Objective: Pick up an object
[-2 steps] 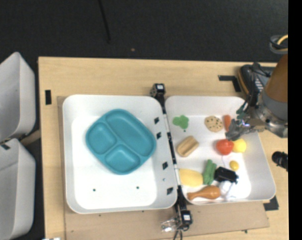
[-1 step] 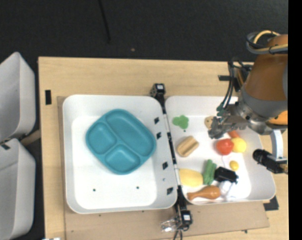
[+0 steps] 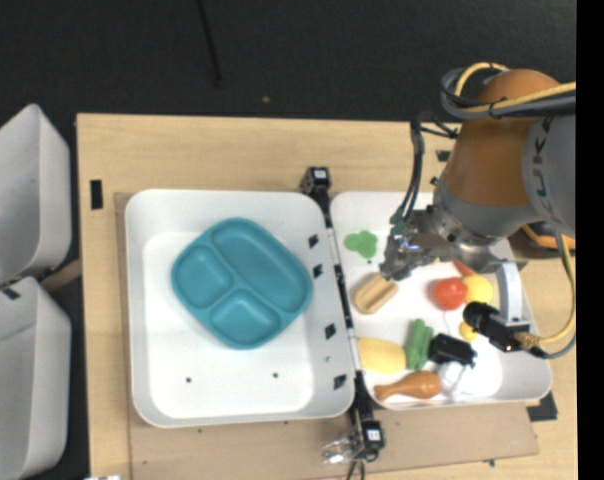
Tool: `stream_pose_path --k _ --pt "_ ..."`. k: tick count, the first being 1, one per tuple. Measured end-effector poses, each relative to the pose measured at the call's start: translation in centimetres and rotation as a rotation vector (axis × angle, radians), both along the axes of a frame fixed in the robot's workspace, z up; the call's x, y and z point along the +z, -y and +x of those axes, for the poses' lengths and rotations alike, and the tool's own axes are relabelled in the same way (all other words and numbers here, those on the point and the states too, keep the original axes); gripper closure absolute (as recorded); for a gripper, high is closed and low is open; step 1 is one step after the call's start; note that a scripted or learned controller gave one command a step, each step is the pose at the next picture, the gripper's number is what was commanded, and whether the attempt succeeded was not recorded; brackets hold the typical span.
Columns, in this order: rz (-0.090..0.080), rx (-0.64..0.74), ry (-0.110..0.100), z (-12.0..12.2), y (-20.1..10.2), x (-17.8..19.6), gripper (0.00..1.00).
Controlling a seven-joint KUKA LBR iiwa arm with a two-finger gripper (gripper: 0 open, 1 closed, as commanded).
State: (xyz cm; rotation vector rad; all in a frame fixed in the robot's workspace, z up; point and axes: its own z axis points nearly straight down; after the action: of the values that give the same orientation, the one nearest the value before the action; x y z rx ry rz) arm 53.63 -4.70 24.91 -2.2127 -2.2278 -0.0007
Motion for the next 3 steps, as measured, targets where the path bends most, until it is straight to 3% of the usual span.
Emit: stream_pose_path --k 2,3 --pt "-0.001 0.000 0.000 2.0 -10.4 0.4 1.00" --pt "-0.002 -0.003 -0.002 1.7 -12.2 0.0 1.00"
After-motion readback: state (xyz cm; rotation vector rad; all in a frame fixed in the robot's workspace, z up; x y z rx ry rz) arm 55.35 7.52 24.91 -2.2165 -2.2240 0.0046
